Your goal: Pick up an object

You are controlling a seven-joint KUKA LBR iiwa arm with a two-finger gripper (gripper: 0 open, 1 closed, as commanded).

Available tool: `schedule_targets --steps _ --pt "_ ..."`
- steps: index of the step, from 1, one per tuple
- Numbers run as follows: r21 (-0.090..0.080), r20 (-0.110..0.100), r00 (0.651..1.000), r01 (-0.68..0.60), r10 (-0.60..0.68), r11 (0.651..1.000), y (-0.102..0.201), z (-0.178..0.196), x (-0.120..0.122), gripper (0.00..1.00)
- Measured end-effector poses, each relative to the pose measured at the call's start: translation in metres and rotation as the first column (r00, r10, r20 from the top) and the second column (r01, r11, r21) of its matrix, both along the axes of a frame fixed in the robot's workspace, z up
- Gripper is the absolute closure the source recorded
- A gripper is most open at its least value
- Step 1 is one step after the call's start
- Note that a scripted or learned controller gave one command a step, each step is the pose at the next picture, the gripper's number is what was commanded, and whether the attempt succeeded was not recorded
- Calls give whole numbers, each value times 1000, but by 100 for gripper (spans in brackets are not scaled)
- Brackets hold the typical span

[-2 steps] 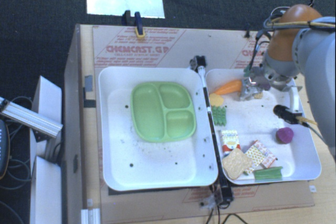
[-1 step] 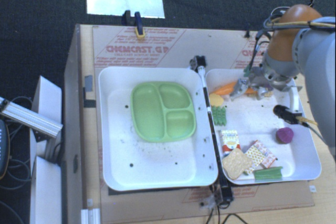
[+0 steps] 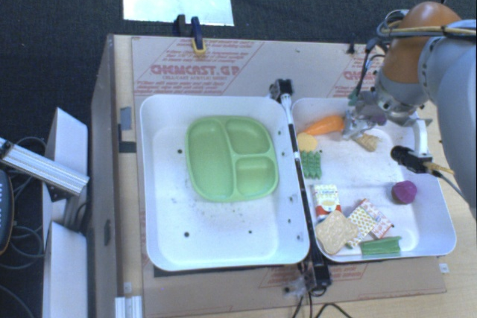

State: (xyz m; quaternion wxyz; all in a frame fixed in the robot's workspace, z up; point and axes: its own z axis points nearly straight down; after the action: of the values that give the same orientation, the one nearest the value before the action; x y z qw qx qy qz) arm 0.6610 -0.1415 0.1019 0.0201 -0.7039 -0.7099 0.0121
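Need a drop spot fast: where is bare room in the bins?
Left bin: bare floor all round the green tray, widest along its near side. Right bin: a patch between corn and purple piece. Crowded at its near edge and by the carrot.

There's the desk [image 3: 223, 67], its brown printed sheet showing at the far side, and two shallow white bins sit right on it: left bin [image 3: 168, 234], right bin [image 3: 432, 231], edges touching.
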Motion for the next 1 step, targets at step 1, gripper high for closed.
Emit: schedule_targets --steps 1 --pt "0 -1 1000 -1 1 1000 0 0 0 0"
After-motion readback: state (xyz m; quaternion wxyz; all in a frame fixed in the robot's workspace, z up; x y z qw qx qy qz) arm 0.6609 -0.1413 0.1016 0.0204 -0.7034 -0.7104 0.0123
